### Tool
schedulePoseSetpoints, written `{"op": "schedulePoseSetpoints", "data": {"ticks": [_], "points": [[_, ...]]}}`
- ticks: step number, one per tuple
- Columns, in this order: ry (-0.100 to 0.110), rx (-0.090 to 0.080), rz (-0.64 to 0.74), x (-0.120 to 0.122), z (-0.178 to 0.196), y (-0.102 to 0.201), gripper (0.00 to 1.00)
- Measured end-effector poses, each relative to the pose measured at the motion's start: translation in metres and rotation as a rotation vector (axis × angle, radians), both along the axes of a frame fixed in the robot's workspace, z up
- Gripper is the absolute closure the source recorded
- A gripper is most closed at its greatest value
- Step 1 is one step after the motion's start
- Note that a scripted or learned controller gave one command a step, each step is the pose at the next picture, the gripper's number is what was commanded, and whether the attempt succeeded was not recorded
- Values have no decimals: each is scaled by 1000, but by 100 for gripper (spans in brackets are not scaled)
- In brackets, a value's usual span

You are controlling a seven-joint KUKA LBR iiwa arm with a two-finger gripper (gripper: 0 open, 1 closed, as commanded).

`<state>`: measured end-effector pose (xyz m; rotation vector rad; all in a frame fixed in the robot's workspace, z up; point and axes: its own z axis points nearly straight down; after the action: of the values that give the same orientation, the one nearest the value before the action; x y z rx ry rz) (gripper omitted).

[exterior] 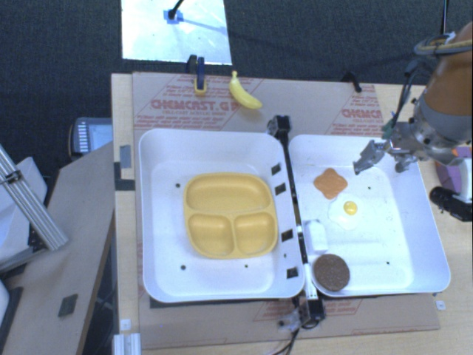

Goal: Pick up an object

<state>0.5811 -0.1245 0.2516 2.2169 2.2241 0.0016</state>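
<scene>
Arm (pixel 443 95) reaching in from the right, gripper (pixel 384 157) over the right bin's (pixel 421 220) far part, jaws released and holding nothing, orange cookie (pixel 330 183) just left of it, fried egg (pixel 344 211) nearer, brown disc (pixel 332 271) at near left corner, yellow 3-section tray (pixel 228 214) in left bin (pixel 159 198), banana (pixel 244 95) beyond the bins.

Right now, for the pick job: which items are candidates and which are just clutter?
Candidates, all in the right bin near the end effector:
- orange cookie-shaped piece
- fried egg
- small white block
- brown round disc

Lying about:
- yellow divided tray in the left bin
- banana on the board behind the bins
- yellow clamp
</scene>
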Motion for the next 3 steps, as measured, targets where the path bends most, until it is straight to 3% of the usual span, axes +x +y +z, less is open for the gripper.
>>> {"op": "schedulePoseSetpoints", "data": {"ticks": [3], "points": [[4, 1, 0, -3, -158, 16, 0]]}}
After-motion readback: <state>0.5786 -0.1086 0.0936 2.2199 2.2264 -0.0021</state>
